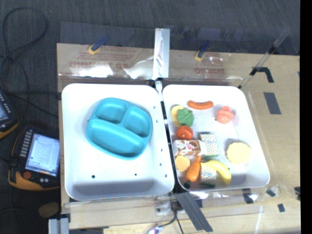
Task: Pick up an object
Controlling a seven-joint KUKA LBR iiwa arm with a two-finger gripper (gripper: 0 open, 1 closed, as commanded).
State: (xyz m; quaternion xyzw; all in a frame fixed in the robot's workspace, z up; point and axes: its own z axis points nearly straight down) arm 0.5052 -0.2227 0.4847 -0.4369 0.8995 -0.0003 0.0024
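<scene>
The right bin (253, 130) holds several toy foods. A hot dog (200, 104) lies near its back wall, a pink piece (224, 115) to the right of it. A green leafy piece (185, 116) and a red tomato (184, 132) sit along the left wall. Further forward lie patterned boxes (187, 147), a checkered cube (208, 141), a pale yellow round (238, 152), an orange carrot (193, 169) and a yellow banana (217, 170).
The left bin (78, 179) holds a blue divided plate (119, 126). A clear plastic panel with yellow clips stands behind both bins. A tablet and cables lie on the floor at the left.
</scene>
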